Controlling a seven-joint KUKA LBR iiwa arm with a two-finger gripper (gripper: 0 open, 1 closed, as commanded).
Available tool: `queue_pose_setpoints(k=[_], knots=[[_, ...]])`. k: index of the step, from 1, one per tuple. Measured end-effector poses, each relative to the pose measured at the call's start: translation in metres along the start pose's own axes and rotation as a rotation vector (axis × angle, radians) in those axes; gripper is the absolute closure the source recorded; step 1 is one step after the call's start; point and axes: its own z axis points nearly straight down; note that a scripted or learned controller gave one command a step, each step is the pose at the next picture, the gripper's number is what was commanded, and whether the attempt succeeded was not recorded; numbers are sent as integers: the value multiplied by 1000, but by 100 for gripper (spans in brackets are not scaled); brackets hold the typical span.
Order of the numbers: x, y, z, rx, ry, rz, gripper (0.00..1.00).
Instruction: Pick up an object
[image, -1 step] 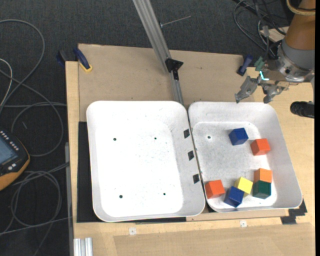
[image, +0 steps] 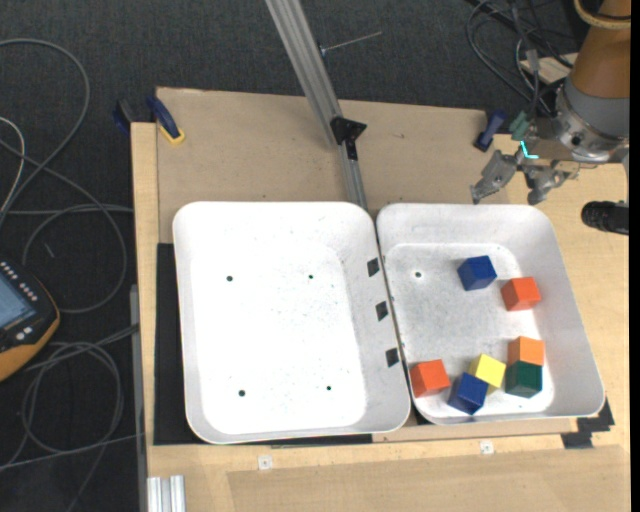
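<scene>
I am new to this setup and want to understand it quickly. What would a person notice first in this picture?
The eye goes first to the bright cubes in the right bin: a blue cube and an orange cube near the far end, and a cluster of orange, blue, yellow and green ones at the near edge. The gripper hangs open above the bench, just beyond that bin's far rim. The left bin is beside it.

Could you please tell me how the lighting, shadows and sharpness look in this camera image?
In the camera view the light is even and soft; the white bins look bright but speckled, not washed out; the blocks, such as the upper blue cube, cast only faint shadows; the gripper at the upper right looks slightly blurred, while the bins' edges are reasonably sharp.
</scene>
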Motion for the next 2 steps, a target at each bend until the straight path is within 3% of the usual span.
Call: queue_pose_setpoints(k=[2], knots=[[12,0,108,7,1,1,0]])
